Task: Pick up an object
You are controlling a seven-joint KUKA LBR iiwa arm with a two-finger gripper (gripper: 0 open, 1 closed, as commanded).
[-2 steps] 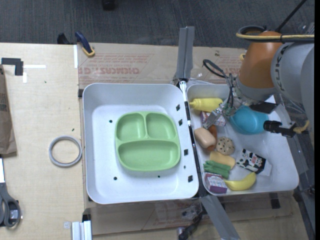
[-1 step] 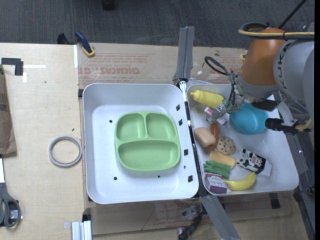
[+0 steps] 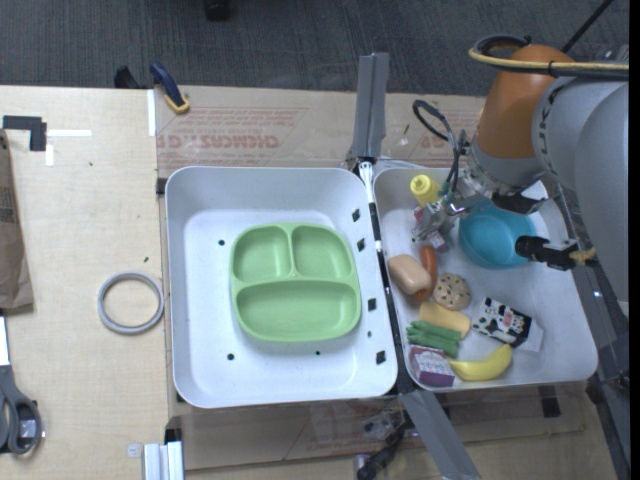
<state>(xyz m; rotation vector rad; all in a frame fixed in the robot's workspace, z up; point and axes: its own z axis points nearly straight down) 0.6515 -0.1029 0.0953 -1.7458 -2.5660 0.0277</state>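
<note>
Arm in from view's right, bent down over far end of right-hand bin. Orange band on top, wrist below it angled toward that bin's far-left corner. Gripper low in that corner, tilted down & slightly leftward. Jaws: can't tell whether spread or pressed together, too small & cluttered to read.

Pickable objs all in same bin:
- bottle, yellow, just beyond gripper; touching or not, can't tell.
- bowl, teal, just right of gripper, partly under wrist.
- carrot, orange, just on near side of gripper, lying against roll.
- cookie beside carrot's near end.
- yellow slab, then beans & purple pack stacked toward near-left corner.
- banana at near edge, next to pack.
- cow-print carton lying flat, just above banana.

Left-hand bin: green plate, 3 compartments, lying flat mid-bin, well apart from gripper.

On bench left of bins: ring, scissors at edge.
</note>
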